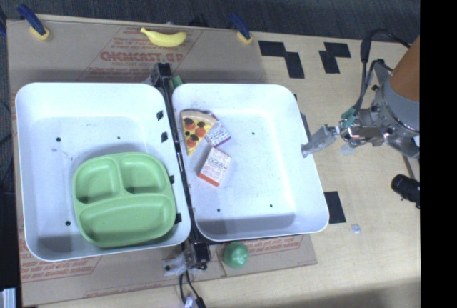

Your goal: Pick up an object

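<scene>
In the right bin (285, 156), toward its left side, lie a toy pizza slice (194, 129), a small pale packet (219, 135) touching it, and an orange and white box (215, 166) just below. My gripper (314, 144) hangs just outside that bin's right rim, pointing left, well apart from these objects. Nothing shows in its grasp. The left bin (43, 128) holds a green divided plate (125, 198).
A yellow banana (163, 36) lies on the cardboard behind the bins, between two blue clamps (33, 22) (240, 26). A green ball (235, 254) sits in front of the right bin. Black tape marks (285, 56) dot the bench at the right.
</scene>
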Controlling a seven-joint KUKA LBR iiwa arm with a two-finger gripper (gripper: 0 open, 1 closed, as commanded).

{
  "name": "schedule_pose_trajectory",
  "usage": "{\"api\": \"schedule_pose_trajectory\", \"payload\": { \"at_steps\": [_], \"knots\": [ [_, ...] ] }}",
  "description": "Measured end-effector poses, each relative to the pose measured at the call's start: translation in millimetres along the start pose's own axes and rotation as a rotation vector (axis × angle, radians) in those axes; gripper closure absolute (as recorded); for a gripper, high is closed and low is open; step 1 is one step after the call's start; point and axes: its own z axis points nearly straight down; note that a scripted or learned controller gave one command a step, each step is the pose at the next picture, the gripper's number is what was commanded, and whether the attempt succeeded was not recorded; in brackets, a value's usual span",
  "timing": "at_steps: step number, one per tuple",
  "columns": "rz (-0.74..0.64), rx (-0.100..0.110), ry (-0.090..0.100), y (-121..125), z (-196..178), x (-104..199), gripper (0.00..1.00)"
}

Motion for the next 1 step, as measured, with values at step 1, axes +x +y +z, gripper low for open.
{"api": "schedule_pose_trajectory", "payload": {
  "at_steps": [1],
  "knots": [
    [0.0,0.0,0.0,0.2,-0.1,0.3,0.0]
  ]
}}
